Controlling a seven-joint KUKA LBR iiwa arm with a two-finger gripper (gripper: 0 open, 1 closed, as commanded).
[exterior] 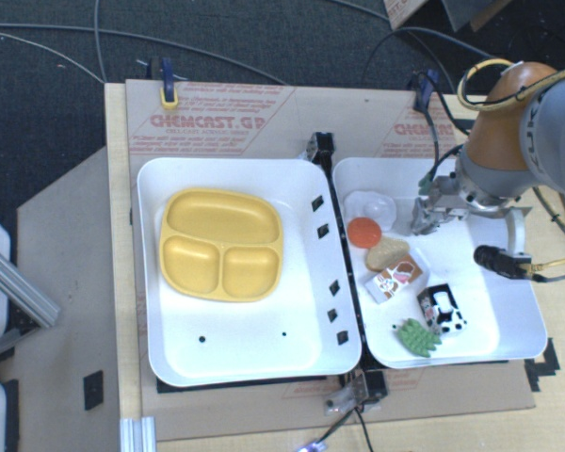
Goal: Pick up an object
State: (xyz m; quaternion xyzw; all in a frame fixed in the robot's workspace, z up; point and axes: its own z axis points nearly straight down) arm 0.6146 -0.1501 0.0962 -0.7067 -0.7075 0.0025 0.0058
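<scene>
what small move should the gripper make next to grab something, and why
Probably shift toward the left bin's side and lower over the orange round piece. The gripper sits in the right bin with nothing seen between its fingers, and that piece lies nearby with the other items clustered just beyond it.

yellow divided tray (222, 245) | in left bin (160, 337) (three compartments) | blue clamp (169, 83) at board edge

My arm (523, 125) is grey with an orange band — yellow tray (222, 244) in a white bin (160, 281), plus an orange-red ball (363, 232), green toy (415, 338) and black-and-white cow (442, 309).
</scene>
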